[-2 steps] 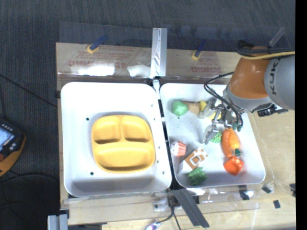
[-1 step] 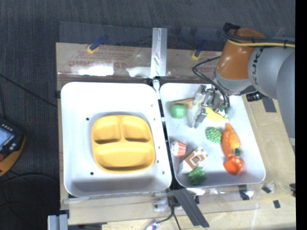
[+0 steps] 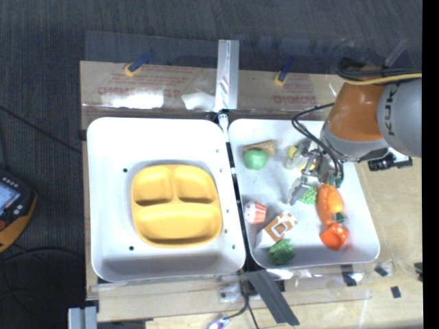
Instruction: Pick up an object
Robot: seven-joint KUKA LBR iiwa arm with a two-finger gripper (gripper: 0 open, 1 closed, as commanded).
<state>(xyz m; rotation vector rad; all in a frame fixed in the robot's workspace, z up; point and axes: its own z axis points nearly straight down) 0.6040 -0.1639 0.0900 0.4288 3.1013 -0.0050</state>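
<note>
While the grey arm (image 3: 394, 118) with its orange band reaches in from the right of the camera view, its hand (image 3: 304, 187) hangs low inside the right bin (image 3: 363, 252), fingers pointing down toward the bin floor among the toys. Whether those fingers are spread or closed cannot be told from here (they blur into the metal and cables at the wrist), and nothing is visibly caught between them. Just beside the hand, on its right, lies an orange carrot (image 3: 329, 201), with a small green piece (image 3: 310, 196) at its left edge close to the fingertips. Below the carrot sits a red-orange tomato-like toy (image 3: 334, 236), near the bin's lower right corner. A green round fruit (image 3: 255, 159) rests near the bin's upper left, touching a tan piece (image 3: 260, 147) above it. Lower down are a pink-and-white cupcake (image 3: 253, 212) against the left wall, a small orange-and-white box (image 3: 279, 227), and a green broccoli (image 3: 281, 251) below that. The left bin (image 3: 103, 184) holds a yellow divided tray (image 3: 176, 204), lying flat in its middle. Both bins sit side by side on the worktop (image 3: 401, 211).
</note>
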